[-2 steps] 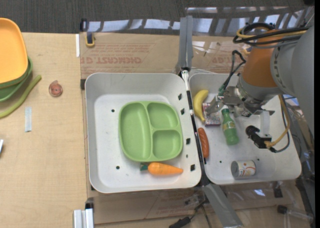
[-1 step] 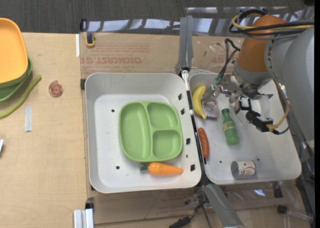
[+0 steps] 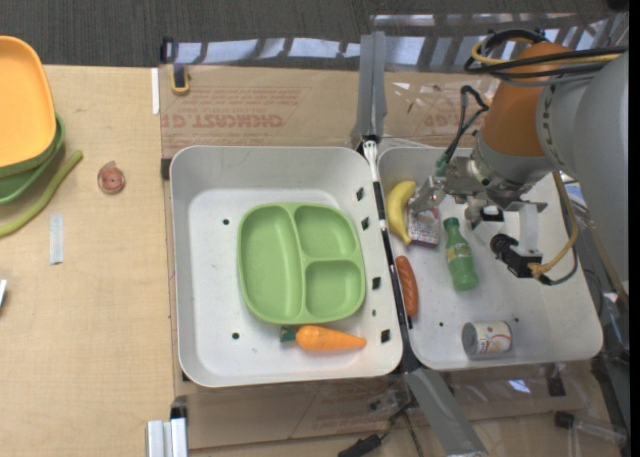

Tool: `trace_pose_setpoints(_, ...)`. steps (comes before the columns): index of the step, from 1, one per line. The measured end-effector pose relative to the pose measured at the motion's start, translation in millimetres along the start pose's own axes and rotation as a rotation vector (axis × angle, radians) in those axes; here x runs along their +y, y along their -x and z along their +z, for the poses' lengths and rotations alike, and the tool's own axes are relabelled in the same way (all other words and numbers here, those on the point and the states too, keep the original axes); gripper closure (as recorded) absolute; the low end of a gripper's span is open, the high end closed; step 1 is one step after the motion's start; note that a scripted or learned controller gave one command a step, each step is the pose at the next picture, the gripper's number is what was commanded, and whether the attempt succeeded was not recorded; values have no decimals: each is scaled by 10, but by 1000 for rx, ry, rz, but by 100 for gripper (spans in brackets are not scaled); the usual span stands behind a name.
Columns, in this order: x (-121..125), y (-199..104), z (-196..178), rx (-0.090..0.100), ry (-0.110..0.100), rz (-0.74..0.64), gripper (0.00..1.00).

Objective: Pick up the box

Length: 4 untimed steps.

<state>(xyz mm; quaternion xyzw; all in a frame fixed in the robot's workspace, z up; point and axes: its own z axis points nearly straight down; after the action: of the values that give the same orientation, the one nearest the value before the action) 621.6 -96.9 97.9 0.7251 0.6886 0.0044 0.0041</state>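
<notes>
Pale wooden counter [image 3: 90, 345] seen from above at a slant, with brown cardboard [image 3: 250, 105] under two shallow white bins. Grey arm [image 3: 595, 135] with orange band [image 3: 520, 115] reaching over the right bin [image 3: 560, 325]. Pincer [image 3: 441, 193] low over the far left part of this bin; whether released or clenched, cannot tell from here.

Box [image 3: 424, 228], small with pink and purple print, lying just beside the pincer on its near side, close under the tip; touching or not, cannot tell. Banana [image 3: 400, 207] just beyond the box toward the left bin. Green bottle [image 3: 460, 255] lying near the pincer, toward the camera, just beside the box. Red sausage [image 3: 407, 287] further toward the camera, along the bin wall. Can [image 3: 487, 338] on its side, well apart from the pincer, at the near end.

Left bin [image 3: 185, 275] away from the pincer, holding a green divided plate [image 3: 300, 263] and a carrot [image 3: 325, 339] at its near edge. Yellow plate [image 3: 20, 95] on green ones, far from the pincer at the counter's other end.
</notes>
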Motion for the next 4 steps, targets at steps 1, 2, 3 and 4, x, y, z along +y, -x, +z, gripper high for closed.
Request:
trace_pose_setpoints(1,168,-20,8,-3,-3,-108,0)
trace_pose_setpoints(2,-31,-18,1,-2,0,-259,0)
trace_pose_setpoints(3,-174,10,-2,-1,1,-521,0)
trace_pose_setpoints(4,-595,59,-4,0,-1,-462,0)
